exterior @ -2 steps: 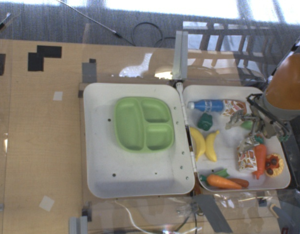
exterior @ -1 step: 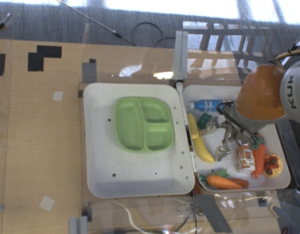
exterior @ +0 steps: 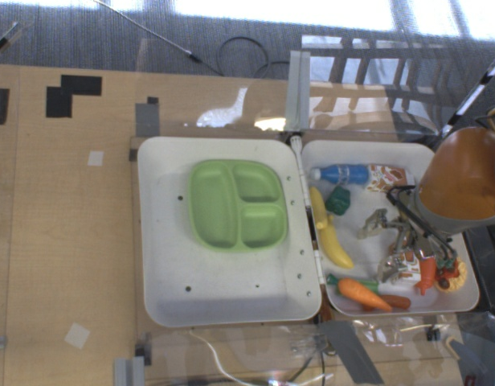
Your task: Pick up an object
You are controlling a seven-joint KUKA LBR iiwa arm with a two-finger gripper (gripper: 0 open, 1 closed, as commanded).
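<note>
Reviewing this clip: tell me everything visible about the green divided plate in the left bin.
The green plate is a pale green, matte, plastic-looking tray with rounded corners and three compartments: one long section on its left and two smaller ones stacked on its right. It lies flat, right side up, on the floor of the left white bin, toward the bin's upper middle. All three compartments hold nothing, and nothing but the bin floor touches it.

Two shallow white bins are borne side by side on the wooden counter (exterior: 63, 240). The left bin (exterior: 163, 296) touches the right bin (exterior: 471, 300) along one edge. Black angular markings (exterior: 71, 93) are seen on the counter up and left of the left bin.
</note>
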